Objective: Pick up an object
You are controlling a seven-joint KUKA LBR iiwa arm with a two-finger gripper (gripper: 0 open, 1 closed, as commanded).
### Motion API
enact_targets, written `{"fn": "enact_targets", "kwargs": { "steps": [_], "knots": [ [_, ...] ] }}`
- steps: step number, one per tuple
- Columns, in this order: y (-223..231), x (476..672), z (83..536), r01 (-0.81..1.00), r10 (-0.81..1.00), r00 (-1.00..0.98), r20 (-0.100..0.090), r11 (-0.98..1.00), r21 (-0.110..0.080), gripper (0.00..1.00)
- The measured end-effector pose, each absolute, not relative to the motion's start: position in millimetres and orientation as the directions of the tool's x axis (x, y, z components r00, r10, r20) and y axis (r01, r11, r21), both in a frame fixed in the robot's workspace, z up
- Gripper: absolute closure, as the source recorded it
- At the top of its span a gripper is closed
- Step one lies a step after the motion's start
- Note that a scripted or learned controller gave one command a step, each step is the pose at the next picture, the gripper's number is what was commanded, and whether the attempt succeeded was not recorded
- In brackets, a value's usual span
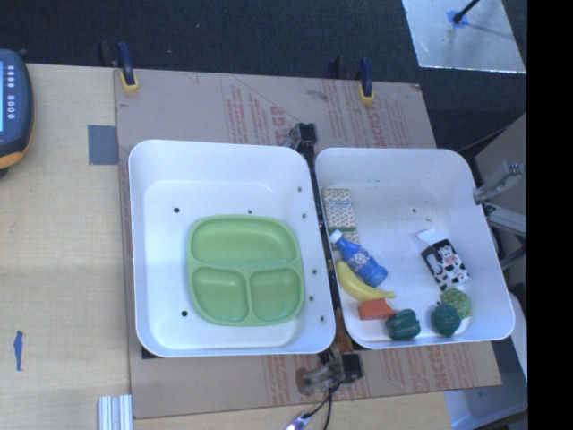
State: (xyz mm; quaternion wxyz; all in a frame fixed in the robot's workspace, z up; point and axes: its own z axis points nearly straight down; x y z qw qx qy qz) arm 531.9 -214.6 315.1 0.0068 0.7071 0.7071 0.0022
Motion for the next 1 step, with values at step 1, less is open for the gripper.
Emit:
{"fn": "enact_targets", "kwargs": {
  "steps": [1],
  "knots": [
    [-118.2,542.8,175.2,1.000,1.000,-0.013,0.007,0.013,-0.016,0.00]
  ]
}}
